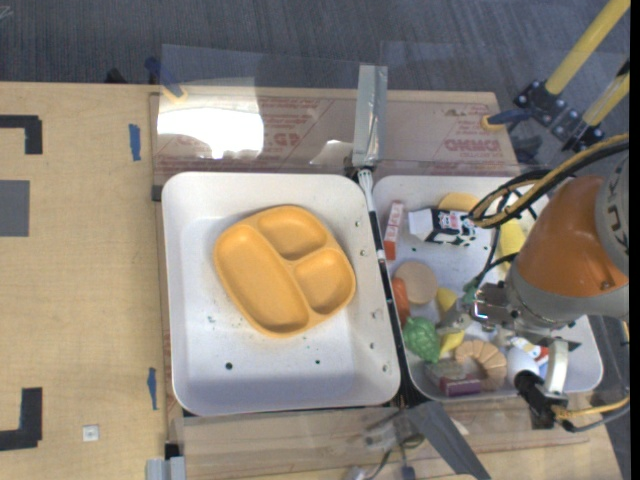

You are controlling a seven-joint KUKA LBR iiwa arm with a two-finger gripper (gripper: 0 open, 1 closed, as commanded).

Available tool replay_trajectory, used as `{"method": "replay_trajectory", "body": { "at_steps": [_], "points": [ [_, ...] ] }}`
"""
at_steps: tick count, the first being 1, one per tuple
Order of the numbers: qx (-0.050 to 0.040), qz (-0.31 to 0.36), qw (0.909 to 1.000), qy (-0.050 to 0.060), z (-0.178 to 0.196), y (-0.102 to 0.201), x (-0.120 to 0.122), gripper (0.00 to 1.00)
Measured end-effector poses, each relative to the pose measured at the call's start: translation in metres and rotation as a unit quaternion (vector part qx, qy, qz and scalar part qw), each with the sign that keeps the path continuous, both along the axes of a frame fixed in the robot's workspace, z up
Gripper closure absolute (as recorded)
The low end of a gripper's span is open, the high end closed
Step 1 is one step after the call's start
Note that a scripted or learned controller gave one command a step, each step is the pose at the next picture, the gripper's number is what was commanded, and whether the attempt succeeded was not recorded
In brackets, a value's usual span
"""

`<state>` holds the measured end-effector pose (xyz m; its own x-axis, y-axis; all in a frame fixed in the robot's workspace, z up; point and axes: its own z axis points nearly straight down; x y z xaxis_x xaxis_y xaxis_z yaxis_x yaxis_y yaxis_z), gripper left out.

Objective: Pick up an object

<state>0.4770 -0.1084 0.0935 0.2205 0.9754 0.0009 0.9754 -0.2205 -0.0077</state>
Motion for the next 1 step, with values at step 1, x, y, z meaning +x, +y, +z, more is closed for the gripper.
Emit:
{"method": "replay_trajectory", "body": {
  "at_steps": [1],
  "points": [
    [-0.0013, -0.06, 0.9982, -0.004, -0.0061, -0.0012, 0.0362, 0.0]
  ]
}}
